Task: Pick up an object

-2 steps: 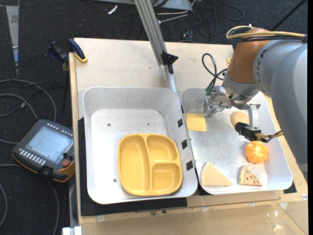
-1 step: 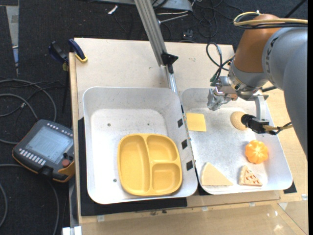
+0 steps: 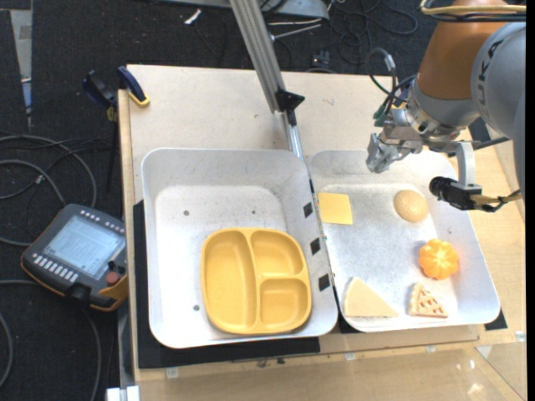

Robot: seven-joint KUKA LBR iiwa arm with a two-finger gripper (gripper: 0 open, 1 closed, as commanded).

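Your gripper (image 3: 382, 159) hangs over the far edge of the right bin (image 3: 468, 307), above its far-left part, and it carries nothing that you can see. Whether it stands wide or narrow you cannot tell from this slant.

As for progress, judge the pick as not yet made: every candidate lies flat on the bin floor. You have five to choose from in the right bin. The yellow square slice (image 3: 336, 208) lies nearer than the gripper and a little to its left, close by. The pale egg-shaped piece (image 3: 410, 205) lies nearer and a little to the right, also close. The orange fruit (image 3: 438, 258) sits further toward the near-right, and the pale wedge (image 3: 367, 300) and the waffle-patterned triangle (image 3: 427, 301) lie along the near edge, well apart from the gripper.

The left bin (image 3: 167, 182) holds only a yellow divided tray (image 3: 255, 280), well away to the left.

What remains, as far as you can judge, is the whole of it: settle over one piece, descend, close and lift.
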